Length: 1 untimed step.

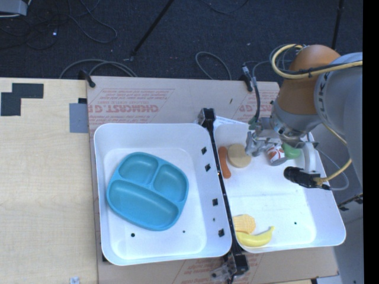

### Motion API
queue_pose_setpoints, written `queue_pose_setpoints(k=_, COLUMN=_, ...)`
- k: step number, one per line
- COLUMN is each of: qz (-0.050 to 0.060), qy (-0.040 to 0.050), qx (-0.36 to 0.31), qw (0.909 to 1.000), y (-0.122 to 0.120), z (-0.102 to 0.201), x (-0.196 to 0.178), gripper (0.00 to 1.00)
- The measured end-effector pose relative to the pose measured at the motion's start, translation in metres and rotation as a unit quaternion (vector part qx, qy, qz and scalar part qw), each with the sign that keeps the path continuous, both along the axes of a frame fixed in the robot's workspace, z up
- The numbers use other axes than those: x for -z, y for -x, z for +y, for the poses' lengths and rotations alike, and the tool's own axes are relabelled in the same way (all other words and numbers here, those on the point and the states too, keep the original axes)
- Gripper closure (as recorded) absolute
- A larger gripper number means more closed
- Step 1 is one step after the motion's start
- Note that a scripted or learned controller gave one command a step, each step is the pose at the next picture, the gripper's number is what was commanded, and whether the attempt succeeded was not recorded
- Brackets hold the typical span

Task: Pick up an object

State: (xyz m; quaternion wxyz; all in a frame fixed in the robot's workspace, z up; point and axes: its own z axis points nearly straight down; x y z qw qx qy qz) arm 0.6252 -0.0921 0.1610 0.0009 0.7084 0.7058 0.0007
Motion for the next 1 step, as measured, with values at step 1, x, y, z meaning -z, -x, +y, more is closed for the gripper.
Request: queue_pose_setpoints(k=1, qz=0.000, qy=0.0000, qx=-0.002, qw=1.0000, y=-0.0008, z=-0.0009, x=-0.0473, gripper=1.00)
